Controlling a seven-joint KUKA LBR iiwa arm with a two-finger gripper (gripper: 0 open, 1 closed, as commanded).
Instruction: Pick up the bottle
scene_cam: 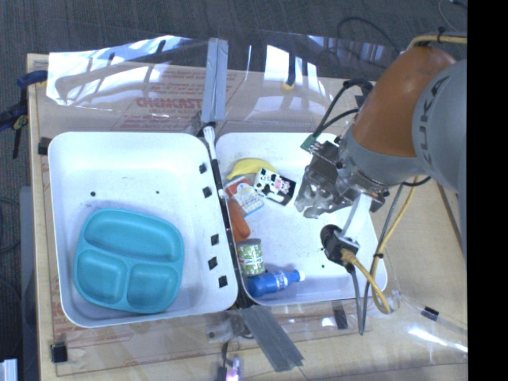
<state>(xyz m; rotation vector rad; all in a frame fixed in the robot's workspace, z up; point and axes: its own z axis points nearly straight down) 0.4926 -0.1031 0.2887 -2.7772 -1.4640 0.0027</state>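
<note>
The tool (316, 197) is hovering over the right bin (361, 288), grip state unclear; the blue bottle (274, 281) is lying beside a green can (250, 255).

floor (119, 10): dark grey carpet | bench (444, 292): pale wood | clear plastic sheet (119, 70): glare

Two bins sit side by side on the worktop (95, 101). The left bin (71, 161) holds a divided tray (128, 258) in its near left part. In the right bin (274, 145), things cluster along the left wall: a banana (248, 166) farthest back, a small box (275, 186) just right of it, a carrot (238, 222) nearer, then a can (251, 255), and the bottle (274, 281) lying at the near edge. The tool (315, 197) hangs over the bin's right half, apart from the bottle.
</note>
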